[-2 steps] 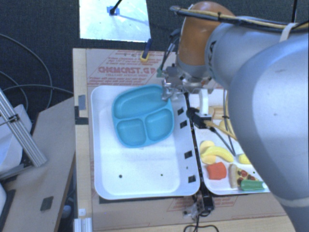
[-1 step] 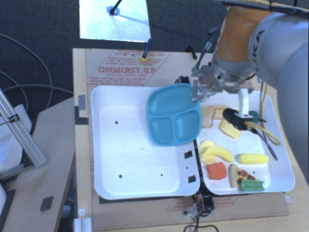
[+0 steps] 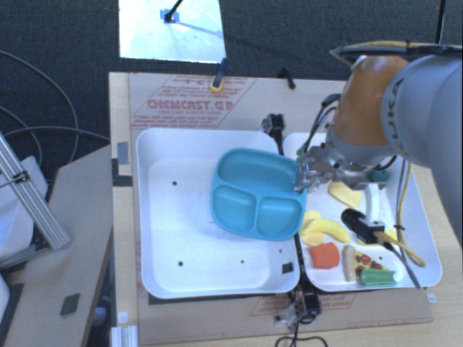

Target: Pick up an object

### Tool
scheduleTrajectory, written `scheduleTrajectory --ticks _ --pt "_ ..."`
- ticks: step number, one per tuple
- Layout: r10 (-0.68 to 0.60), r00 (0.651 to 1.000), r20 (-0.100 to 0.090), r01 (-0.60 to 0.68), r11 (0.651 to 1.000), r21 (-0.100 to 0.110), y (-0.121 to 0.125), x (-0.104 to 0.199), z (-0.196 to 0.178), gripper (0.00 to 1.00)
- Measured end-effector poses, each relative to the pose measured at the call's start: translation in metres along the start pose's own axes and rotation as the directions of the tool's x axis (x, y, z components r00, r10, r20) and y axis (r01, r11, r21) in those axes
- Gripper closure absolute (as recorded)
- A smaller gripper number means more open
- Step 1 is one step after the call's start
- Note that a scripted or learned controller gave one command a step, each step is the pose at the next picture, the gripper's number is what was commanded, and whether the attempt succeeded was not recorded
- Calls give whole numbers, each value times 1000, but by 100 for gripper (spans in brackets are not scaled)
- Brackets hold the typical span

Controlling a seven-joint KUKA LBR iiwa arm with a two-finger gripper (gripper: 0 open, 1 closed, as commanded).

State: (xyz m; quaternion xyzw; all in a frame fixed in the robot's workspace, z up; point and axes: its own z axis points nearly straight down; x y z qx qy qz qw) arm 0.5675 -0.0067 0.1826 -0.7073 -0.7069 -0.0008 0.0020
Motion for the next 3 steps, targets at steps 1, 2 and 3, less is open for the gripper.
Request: scheduleTrajectory --ticks 1,2,3 --pt "7 1000 3 -7 1000 -2 -58 -98 -6 100" --pt "-7 1000 6 7 1000 -3 12 -92 71 100" --pt "-2 1000 1 2 1000 -1 55 -152 95 100"
